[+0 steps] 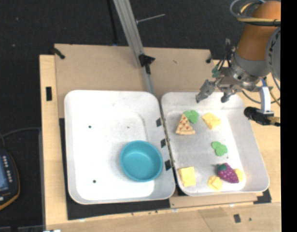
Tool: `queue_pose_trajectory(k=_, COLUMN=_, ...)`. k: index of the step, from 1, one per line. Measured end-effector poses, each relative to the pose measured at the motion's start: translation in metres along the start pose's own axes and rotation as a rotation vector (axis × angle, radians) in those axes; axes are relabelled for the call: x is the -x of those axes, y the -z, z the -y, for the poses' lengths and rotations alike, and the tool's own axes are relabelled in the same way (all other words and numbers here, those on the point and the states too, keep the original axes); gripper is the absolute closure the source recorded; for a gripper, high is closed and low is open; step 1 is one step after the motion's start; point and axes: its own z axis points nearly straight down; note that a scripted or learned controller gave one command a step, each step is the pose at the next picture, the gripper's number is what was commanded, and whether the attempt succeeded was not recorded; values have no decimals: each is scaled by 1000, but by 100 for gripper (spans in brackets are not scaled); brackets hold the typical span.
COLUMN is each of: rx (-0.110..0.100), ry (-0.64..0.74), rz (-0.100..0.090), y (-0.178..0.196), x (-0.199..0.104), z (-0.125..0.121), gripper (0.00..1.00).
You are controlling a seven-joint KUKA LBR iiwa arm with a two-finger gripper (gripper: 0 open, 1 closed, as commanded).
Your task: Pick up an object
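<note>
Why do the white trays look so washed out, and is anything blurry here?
Camera view: bright overhead light bleaches the right bin; the left bin stays evenly lit. The toys look soft-edged, and the gripper is slightly blurred. The floor around falls dark.

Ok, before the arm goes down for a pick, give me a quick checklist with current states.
1. Gripper open: ok, the two fingers stand spread apart with nothing between them.
2. Gripper over the right bin: ok, it sits at the bin's far edge.
3. Nearest targets in reach: ok, the yellow block and pizza slice lie just below the gripper.
4. Target stands apart: not ok for the pizza slice, a green piece touches it; ok for the yellow block.
5. Grapes free to grab: not ok, yellow pieces crowd them.
6. Height above the bin floor: cannot tell from this view.
</note>
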Motion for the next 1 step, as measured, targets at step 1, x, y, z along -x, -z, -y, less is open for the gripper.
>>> queue_pose_trajectory(k=1, rx=0, ry=0, rz=1, y=0, x=0, z=0, gripper=0)
